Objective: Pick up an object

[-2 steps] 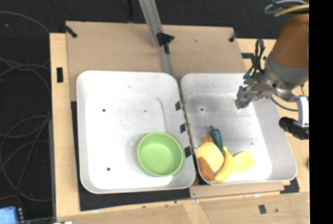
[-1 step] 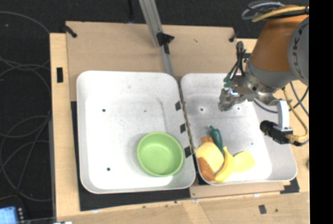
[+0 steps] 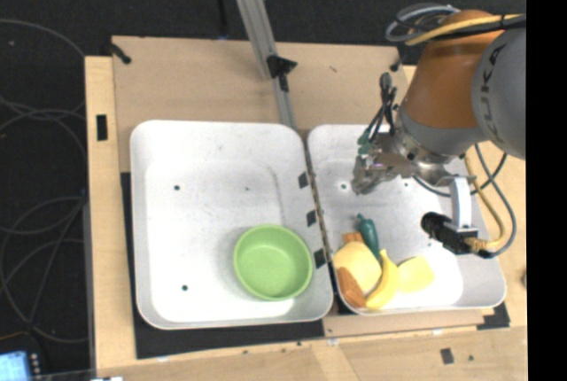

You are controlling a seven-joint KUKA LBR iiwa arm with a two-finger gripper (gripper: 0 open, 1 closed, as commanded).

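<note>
- hovering over the right bin (image 3: 330, 149), the pincer (image 3: 366, 178) hangs from the grey and orange arm (image 3: 456, 96) with nothing visible between its tips, so the pick looks not yet made.
- whether the pincer is spread or pressed together i cannot tell; from this slant the tips blur into dark cables.
- the likely things to pick sit in the right bin's near-left corner: a yellow banana (image 3: 384, 277), a pale yellow block (image 3: 415, 274) beside it, a yellow rounded piece with a brown side (image 3: 354, 268), and a small green-handled thing (image 3: 368, 233) just above them, nearest the pincer.
- a green bowl (image 3: 273, 260) rests in the left bin (image 3: 177, 158), just across the shared wall from the right bin's cluster.
- what is left, by my judgement: descend onto one item, close, lift; nothing of that shows as done.
- both bins lie on a tan wooden surface (image 3: 177, 78); a metal post (image 3: 252, 7) slants up beyond the right bin's far-left corner, and past the surface lies dark floor with black cables (image 3: 35, 220).
</note>
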